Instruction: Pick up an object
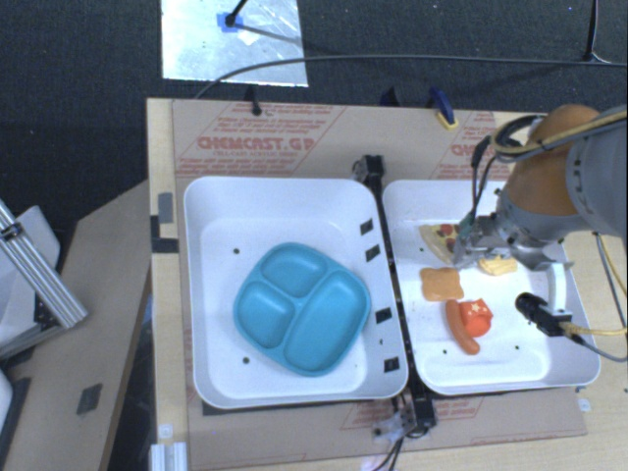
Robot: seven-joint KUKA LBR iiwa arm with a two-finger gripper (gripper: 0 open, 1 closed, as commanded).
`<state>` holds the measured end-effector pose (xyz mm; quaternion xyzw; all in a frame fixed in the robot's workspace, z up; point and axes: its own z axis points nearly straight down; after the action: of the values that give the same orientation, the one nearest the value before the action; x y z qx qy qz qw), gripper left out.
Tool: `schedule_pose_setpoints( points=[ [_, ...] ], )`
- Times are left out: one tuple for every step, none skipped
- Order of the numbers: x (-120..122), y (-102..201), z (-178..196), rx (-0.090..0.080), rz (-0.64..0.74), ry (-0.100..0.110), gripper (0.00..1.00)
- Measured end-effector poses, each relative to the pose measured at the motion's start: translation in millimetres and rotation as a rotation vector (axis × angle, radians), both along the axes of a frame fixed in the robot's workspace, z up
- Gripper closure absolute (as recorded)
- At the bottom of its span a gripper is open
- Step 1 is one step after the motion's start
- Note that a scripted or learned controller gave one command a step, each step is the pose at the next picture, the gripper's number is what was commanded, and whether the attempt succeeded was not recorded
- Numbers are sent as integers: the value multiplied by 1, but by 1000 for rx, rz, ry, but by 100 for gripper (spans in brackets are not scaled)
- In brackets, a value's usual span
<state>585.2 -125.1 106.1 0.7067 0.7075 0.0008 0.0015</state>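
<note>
Several food pieces are lying in the right bin (564, 356). Beside the toast slice (442, 283), the gripper (471, 243) is hanging over a pizza piece (439, 238), its grip impossible to judge. Closing there, it is risking snagging neighbours.

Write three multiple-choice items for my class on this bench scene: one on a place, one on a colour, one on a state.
1. Where does the divided plate lie?
A. left bin
B. right bin
C. on the cardboard

2. What colour is that plate?
A. white
B. blue
C. orange

3. How is the end effector placed?
A. over the left bin
B. outside both bins
C. low in the right bin, by the toy food

Answers: 1 A, it sits within the left bin walls. 2 B, it is light blue. 3 C, it reaches down beside the pizza slice.
</note>
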Motion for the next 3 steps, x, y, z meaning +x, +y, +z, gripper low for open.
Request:
schedule_pose_setpoints(
  points=[
    [-5, -9, 54, -1, -1, -2, 100],
    [2, -16, 114, -1, 3, -5, 100],
    [4, -16, 143, -1, 3, -2, 100]
  ],
)
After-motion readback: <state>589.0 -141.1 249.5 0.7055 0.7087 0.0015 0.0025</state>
